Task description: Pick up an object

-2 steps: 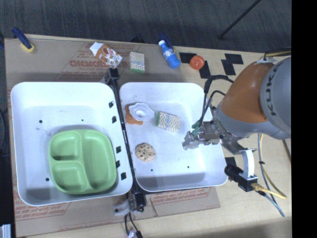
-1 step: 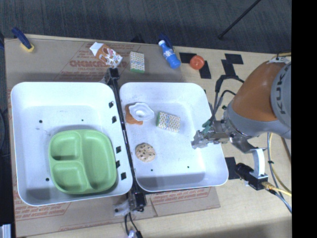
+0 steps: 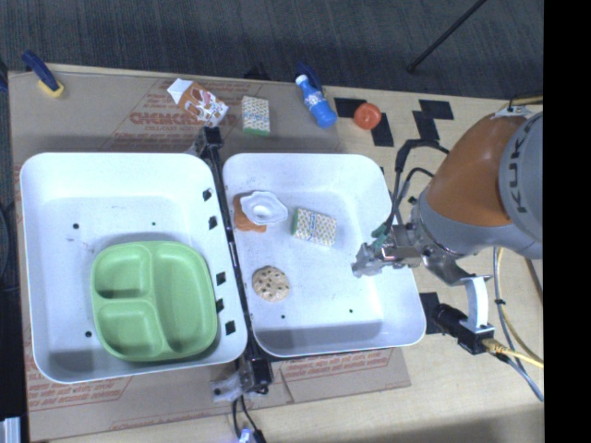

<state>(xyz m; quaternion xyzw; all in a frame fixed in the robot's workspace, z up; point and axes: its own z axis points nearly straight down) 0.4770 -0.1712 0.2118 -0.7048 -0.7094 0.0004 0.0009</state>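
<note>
**Arm over the right bin's edge, objects lying untouched**

Much of the arm (image 3: 480,187) is cut off at the right of the view, and its orange band hides the wrist beneath it. The gripper (image 3: 369,261) is seen as a small grey mass above the right side of the right bin (image 3: 369,326); whether it is spread or pressed together cannot be told, since the tip is blurred and seen at a slant. Nothing is seen held by it.

Three candidate objects lie in the left half of the right bin, well apart from the gripper: a round cookie (image 3: 271,283) near the dividing wall, a small patterned packet (image 3: 314,226) nearer the middle, and a white-and-orange piece (image 3: 258,210) just beside the divider — its shape is hard to make out. Bare white floor is left between these objects and the gripper, and along the bin's near wall.

The left bin (image 3: 55,183) is occupied by a green compartment tray (image 3: 152,301) set toward its near corner; the far half is bare.

Beyond the bins, a blue bottle (image 3: 316,101), an orange cap (image 3: 367,114), a small box (image 3: 255,115) and a crumpled wrapper (image 3: 196,102) are laid on cardboard (image 3: 138,118). Red printing is carried by the cardboard, but it is too blurred to be read.
</note>
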